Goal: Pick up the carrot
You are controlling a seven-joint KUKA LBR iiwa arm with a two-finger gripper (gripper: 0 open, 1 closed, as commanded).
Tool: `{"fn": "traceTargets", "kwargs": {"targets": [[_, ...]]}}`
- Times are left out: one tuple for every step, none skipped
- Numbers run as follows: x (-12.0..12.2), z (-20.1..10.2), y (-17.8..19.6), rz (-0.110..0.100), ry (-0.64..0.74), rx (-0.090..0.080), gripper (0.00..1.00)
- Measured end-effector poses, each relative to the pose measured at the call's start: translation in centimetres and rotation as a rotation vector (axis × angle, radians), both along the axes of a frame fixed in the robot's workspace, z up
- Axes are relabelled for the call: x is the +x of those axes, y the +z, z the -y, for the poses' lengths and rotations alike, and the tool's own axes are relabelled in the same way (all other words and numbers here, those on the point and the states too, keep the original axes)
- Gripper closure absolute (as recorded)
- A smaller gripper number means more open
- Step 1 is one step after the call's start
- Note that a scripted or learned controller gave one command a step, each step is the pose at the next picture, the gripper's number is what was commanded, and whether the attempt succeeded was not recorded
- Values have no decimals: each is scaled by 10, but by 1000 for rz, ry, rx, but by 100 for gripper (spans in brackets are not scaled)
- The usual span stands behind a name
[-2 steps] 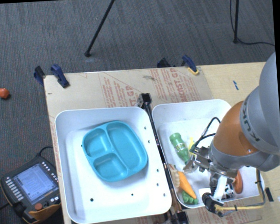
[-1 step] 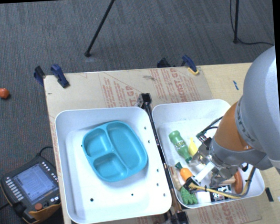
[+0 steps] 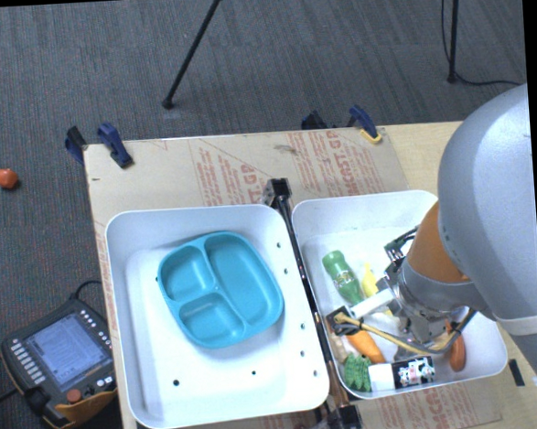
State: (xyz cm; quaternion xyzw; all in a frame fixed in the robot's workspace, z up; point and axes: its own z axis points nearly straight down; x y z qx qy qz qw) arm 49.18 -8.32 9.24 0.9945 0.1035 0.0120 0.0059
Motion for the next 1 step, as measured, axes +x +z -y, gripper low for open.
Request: {"fn": "traceTargets", "kwargs": {"targets": [[20,3,40,-28,-4,11,0]]}}
